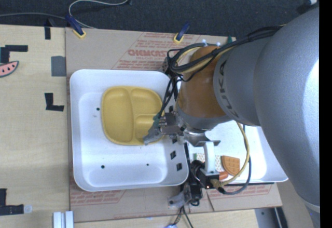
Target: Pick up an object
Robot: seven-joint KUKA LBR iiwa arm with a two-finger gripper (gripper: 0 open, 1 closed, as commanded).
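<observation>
Approach step: gripper (154, 134), finger state not discernible, at the lower-right rim of the yellow tray (129, 114), frame centre; next, grip and lift.

Two blue-and-yellow clamps (75, 26) grip the brown cardboard sheet (145, 50).

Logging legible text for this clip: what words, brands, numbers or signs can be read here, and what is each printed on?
"CHEMCAST": red print on the brown cardboard sheet behind the left bin.
More red print along the cardboard's front edge, below the left bin: too small and blurred to read.
Vertical dark lettering on the grey arm by its orange band: partly hidden, not readable.
Yellow divided tray: no text visible.
</observation>
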